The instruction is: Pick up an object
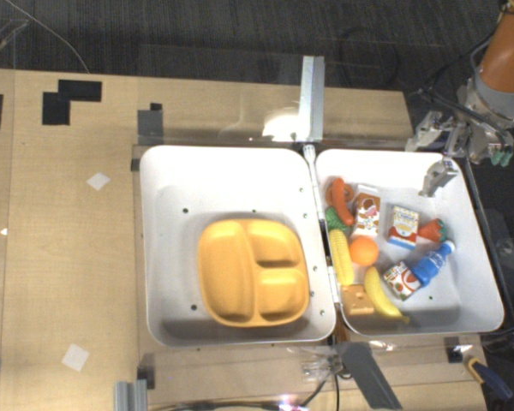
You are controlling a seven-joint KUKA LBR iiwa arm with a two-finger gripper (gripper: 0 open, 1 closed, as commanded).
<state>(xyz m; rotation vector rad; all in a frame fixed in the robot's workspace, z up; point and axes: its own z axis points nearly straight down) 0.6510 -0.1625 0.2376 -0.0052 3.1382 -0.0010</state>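
Camera view: the end effector [437, 178] hangs over the right bin [484, 255], grip state unclear; the light, rigid banana [382, 293] suits a mid-body pinch.

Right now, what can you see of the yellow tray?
The yellow tray lies flat in the left bin, toward its front and right of middle. It looks like smooth moulded plastic, squarish with rounded corners, and has three compartments: one long one on the left, two smaller ones stacked on the right. It sits slightly rotated. It holds nothing, and only the bin floor touches it.
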